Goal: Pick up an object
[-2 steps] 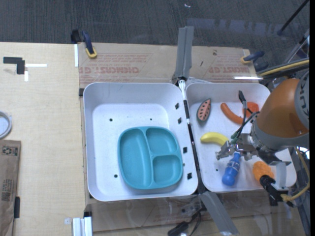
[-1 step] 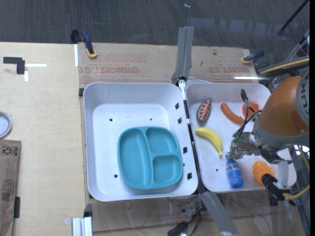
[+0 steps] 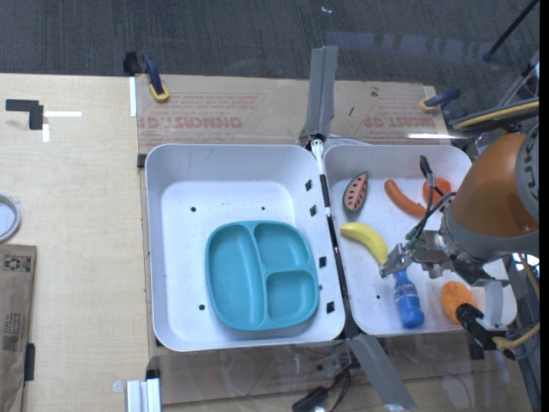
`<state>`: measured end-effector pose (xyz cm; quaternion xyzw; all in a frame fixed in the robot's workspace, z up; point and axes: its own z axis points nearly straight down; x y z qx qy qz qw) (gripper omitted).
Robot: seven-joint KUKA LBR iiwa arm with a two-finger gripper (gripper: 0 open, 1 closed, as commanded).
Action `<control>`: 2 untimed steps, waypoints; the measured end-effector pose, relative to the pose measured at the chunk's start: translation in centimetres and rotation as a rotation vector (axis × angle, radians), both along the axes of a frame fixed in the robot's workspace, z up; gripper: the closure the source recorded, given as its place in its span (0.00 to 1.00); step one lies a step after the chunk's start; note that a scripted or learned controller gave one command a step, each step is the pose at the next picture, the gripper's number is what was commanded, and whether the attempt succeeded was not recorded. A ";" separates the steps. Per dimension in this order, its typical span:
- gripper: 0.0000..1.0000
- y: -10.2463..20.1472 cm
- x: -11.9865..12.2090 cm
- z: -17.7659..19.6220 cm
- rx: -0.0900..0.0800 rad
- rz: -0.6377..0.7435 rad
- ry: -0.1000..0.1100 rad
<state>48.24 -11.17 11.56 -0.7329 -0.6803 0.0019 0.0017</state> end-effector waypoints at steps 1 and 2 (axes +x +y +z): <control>1.00 -0.1 0.0 0.8 0.000 -0.004 0.001; 1.00 -5.2 -0.2 12.4 -0.003 -0.194 -0.003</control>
